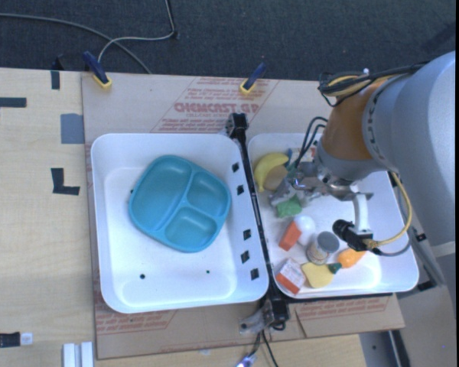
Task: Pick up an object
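My tool [291, 193] hung low over the green block [288, 207] near the right bin's [394, 270] left wall; finger state could not be told.

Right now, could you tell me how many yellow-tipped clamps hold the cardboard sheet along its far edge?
2. One clamp grips the sheet's far left corner; the other clamp sits at the far edge, above the gap between the bins. The arm may hide more further right.

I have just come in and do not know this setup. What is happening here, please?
A grey robot arm reaches from the right into the right bin, its hand low over a pile of small toy foods, near a green piece and a yellow one. Nothing is visibly held. The left bin holds a blue divided plate.
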`<state>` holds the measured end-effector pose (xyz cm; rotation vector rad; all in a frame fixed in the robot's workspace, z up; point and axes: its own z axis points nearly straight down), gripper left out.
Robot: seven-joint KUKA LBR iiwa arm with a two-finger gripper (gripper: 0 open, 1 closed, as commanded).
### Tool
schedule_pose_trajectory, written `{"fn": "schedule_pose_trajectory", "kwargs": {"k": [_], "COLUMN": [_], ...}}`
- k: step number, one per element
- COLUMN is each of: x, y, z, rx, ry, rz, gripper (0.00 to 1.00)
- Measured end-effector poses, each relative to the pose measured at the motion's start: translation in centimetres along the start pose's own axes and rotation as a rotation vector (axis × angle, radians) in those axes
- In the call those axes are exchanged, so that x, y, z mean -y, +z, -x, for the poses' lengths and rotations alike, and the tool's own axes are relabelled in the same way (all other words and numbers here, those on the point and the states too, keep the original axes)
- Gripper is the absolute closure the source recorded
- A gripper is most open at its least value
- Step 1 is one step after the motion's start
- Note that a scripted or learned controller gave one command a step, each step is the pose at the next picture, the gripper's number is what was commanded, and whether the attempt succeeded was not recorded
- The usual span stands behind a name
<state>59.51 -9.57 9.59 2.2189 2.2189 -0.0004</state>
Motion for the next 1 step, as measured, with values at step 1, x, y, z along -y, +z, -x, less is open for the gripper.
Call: {"fn": "schedule_pose_trajectory", "kwargs": {"k": [1], "x": [0.54], "y": [-8.63], "z": [3.25], "rx": [-0.001], "ry": [0.0], "rz": [0.0], "gripper": [1.0]}}
